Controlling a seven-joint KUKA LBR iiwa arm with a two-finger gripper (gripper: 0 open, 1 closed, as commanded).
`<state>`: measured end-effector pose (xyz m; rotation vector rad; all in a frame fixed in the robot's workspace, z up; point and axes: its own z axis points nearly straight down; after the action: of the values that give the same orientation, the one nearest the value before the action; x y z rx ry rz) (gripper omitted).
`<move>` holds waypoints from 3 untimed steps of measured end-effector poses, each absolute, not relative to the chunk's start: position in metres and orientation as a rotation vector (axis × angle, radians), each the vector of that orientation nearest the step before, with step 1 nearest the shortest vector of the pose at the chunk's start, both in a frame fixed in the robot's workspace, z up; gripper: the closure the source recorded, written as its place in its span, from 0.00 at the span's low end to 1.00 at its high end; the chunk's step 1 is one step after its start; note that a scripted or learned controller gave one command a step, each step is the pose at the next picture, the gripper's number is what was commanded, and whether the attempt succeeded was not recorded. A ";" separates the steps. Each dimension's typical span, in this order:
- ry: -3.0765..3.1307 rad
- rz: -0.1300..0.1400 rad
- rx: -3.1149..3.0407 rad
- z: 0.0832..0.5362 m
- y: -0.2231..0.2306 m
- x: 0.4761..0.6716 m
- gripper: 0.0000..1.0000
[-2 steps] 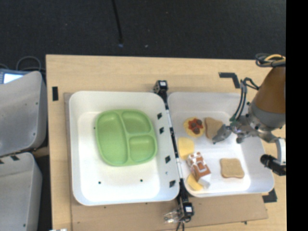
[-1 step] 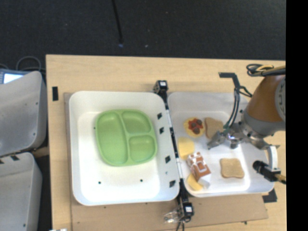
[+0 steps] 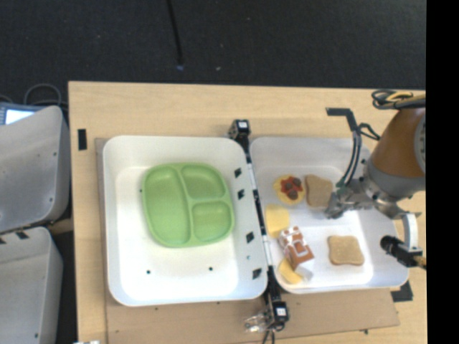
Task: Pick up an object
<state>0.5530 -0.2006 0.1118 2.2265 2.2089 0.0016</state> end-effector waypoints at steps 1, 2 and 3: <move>2.218 0.004 2.214 0.176 -0.204 0.557 1.00; 2.219 0.004 2.213 0.234 -0.206 0.568 1.00; 2.223 0.002 2.214 0.251 -0.208 0.568 1.00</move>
<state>0.5684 -0.2078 0.2509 2.2140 2.2228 0.0022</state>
